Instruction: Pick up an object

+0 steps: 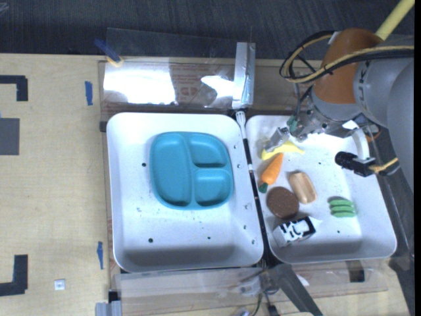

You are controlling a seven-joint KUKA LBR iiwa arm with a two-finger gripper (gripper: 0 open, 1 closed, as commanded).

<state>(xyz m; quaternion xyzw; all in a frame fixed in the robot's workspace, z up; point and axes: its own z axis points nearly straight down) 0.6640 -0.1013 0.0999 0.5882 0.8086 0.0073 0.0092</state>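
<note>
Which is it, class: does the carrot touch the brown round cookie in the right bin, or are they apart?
Apart. The camera view shows a strip of white bin floor between the carrot's green lower tip and the cookie's upper edge.

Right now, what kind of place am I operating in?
Most likely a robotics lab bench set up for pick trials. Two white bins sit side by side: the left bin holds a blue divided tray, the right bin toy food such as a carrot. The end effector hangs over the right bin.
</note>
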